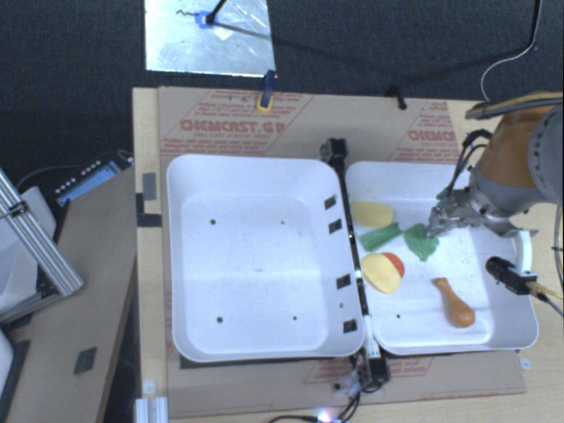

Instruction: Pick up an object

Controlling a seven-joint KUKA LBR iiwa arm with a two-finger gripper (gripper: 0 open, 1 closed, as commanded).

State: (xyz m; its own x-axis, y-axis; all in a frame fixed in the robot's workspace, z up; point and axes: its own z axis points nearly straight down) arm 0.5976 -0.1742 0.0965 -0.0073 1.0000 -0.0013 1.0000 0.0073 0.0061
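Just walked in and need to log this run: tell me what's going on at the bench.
The arm reaches in from the right over the right bin, its pincer down at a green piece. Whether it has hold of anything can't be told. Nearby in that bin lie a yellow piece, a second green piece, a yellow-and-red fruit and a brown drumstick-shaped toy. The left bin sits alongside.

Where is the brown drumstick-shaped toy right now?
The brown drumstick-shaped toy lies in the right bin, near its front right corner, to the right of the yellow and red piece and below the gripper.
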